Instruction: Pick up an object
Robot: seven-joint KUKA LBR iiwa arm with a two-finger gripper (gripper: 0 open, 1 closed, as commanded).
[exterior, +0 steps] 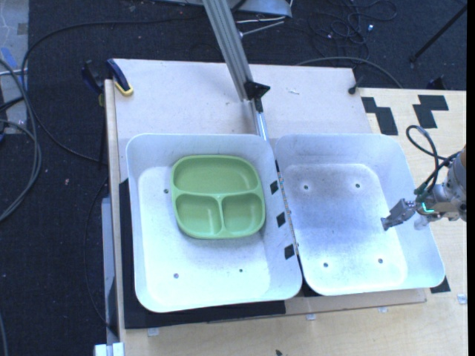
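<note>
Green and alone, the divided plate [219, 196] lies flat in the left bin [148, 273] while the tool [404, 213], its grip state unclear, hangs at the plate's far right over the right bin [349, 273]; a clean pick likely means crossing over and pinching the plate's rim.

Divided plate [219, 196]: pale green, uniform, no pattern. Left bin [200, 280] and right bin [349, 221]: white, with grey scuffing across the floors. Surface [185, 99]: light tan, speckled. Floor [52, 65]: dark, crossed by black cables. End effector [404, 213]: dark grey with a teal spot.
</note>
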